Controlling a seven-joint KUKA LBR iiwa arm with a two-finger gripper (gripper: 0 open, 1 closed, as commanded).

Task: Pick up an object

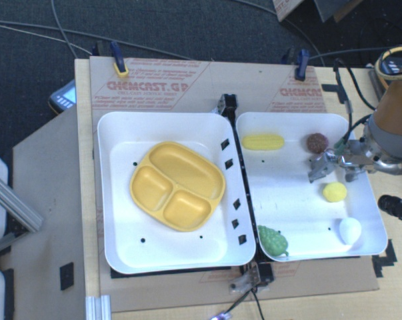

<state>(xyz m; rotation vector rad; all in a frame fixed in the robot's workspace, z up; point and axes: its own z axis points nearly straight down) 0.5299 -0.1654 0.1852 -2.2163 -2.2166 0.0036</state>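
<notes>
Landmark = right bin [301, 129]. Nearest its front rim: green leafy item [273, 241] at the front-left corner, white egg-shaped item [349, 231] at the front-right. Further in, yellow lemon-like ball [334, 192] right of centre, not gripped. Hand [329, 166] hangs just behind the ball, over the bin's right half; fingers spread, nothing between them. Behind the hand, dark reddish ball [317, 142]. Yellow corn-shaped piece [263, 142] at the bin's back-left. Left of the bin: second white bin [114, 179] carrying a yellow divided plate [178, 185]. Both sit on the worktop [87, 152].
</notes>
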